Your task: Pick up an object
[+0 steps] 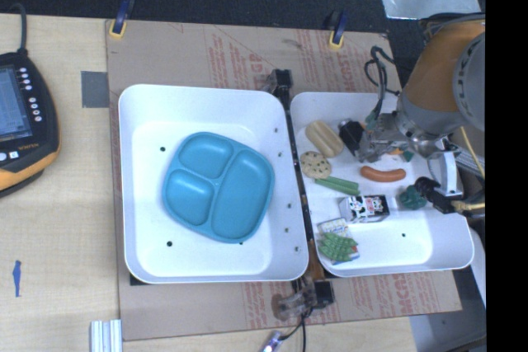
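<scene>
camera view: glossy rounded blue plate (219, 186), smooth white bin (140, 255).

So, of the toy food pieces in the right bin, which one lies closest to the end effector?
The orange-red sausage, lying just below the end effector. The bread roll, cookie and green pieces lie farther left.

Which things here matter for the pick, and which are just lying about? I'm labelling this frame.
Job:
gripper
sausage
bread roll
cookie
milk carton
right bin

Lying about:
blue divided plate
left bin
teach pendant
</scene>
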Controlling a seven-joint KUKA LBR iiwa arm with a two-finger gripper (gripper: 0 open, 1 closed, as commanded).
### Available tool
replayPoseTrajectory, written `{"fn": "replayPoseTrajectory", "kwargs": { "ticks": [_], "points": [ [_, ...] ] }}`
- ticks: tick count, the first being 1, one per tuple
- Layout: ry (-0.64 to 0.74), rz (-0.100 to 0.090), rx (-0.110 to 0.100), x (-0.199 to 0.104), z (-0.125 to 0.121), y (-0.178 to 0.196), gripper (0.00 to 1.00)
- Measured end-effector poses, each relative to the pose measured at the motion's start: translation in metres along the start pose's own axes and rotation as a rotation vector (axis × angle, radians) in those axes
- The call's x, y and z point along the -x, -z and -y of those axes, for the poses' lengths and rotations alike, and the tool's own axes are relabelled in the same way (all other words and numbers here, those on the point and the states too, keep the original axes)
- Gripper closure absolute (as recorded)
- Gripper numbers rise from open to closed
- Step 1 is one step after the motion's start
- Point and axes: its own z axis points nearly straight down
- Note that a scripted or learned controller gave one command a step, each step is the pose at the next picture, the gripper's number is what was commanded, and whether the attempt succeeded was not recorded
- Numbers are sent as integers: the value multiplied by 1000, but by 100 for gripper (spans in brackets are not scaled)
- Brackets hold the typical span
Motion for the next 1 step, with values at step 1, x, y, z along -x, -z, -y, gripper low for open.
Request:
{"fn": "replayPoseTrajectory", "kwargs": {
  "ticks": [1],
  "points": [
    [0, 0, 0, 0, 0, 0, 0]
  ]
}}
